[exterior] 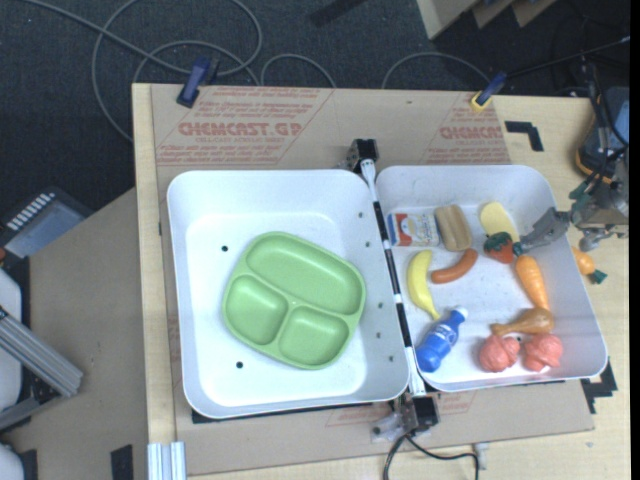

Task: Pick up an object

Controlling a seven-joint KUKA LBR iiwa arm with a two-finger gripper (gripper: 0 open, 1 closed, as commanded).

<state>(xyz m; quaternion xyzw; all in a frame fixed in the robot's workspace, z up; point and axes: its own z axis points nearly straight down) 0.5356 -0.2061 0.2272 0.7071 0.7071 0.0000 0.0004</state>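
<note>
Grey metal of the gripper is seen at the right bin's far-right rim; whether it is wide or narrow cannot be told. No object is seen held. Just beside its tip lie a carrot and a yellow lemon, the nearest picks. A descent squarely over one item should be made, clear of the rim. Further out lie a sausage, banana, bread, carton, bottle, drumstick and pink pieces. Farthest, the left bin holds a green tray.
</note>
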